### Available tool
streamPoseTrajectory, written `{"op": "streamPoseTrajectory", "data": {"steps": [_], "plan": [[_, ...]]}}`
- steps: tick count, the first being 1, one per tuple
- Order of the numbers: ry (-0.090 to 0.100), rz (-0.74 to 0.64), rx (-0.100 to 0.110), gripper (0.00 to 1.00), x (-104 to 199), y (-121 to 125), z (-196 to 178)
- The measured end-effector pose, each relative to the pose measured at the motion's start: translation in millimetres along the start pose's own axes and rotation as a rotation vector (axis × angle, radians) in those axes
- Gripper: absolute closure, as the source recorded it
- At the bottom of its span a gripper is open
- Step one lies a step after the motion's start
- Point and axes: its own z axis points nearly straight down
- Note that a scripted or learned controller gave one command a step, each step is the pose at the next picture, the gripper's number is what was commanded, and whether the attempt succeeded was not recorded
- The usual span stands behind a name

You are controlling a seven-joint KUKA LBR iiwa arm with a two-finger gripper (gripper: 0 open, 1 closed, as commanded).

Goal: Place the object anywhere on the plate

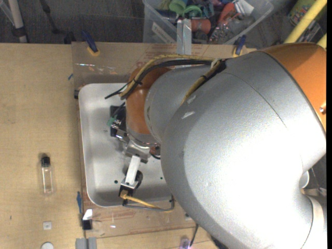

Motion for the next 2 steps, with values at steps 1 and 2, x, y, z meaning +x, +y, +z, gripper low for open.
{"op": "streamPoseTrajectory", "data": {"steps": [1, 2], "plan": [[0.000, -0.413, 0.002, 1.00, -27.3, -52.1, -86.2], [0.001, -0.745, -0.003, 1.00, -4.3, 23.1, -28.8]]}}
